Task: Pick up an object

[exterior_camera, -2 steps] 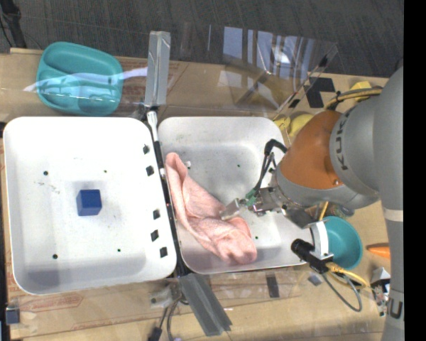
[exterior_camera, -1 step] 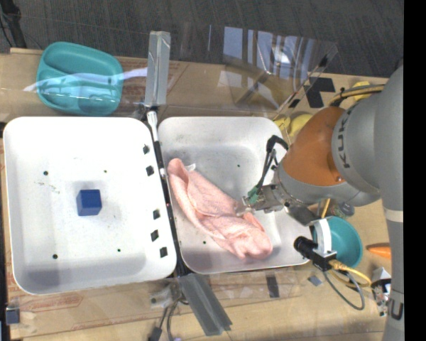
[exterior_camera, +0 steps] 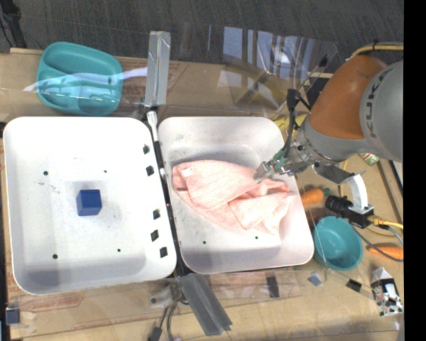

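Note:
A crumpled pink cloth (exterior_camera: 231, 194) lies in the right white bin (exterior_camera: 199, 251), spread from its left wall to its right side. A small blue cube (exterior_camera: 89, 202) sits alone in the left white bin (exterior_camera: 28, 261). My gripper (exterior_camera: 271, 169) reaches in from the right, low over the cloth's upper right corner, with its tips at the fabric's edge. Whether the tips pinch the cloth is too small to make out.
A teal plastic container (exterior_camera: 78, 77) rests on the bench behind the left bin. A small teal bowl (exterior_camera: 338, 241) and orange items (exterior_camera: 312, 195) lie right of the right bin, with cables and clips nearby. A clear panel stands behind the right bin.

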Action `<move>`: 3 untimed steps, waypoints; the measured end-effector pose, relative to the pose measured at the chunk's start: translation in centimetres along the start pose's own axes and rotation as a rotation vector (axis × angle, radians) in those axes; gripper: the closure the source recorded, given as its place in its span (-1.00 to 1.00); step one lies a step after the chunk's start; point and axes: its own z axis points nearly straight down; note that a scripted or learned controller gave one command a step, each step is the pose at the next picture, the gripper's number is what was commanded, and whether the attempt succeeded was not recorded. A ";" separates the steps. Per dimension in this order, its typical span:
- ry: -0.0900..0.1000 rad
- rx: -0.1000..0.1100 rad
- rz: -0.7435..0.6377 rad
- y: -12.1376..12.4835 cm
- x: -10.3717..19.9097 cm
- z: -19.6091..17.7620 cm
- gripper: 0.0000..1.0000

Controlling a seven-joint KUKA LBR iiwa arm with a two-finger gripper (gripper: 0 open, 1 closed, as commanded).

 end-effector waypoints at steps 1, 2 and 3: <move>0.000 0.000 0.000 0.0 0.0 0.0 -1.00; -0.002 -0.003 0.036 4.5 -2.3 10.1 -1.00; 0.003 0.003 -0.189 5.3 1.4 10.3 -1.00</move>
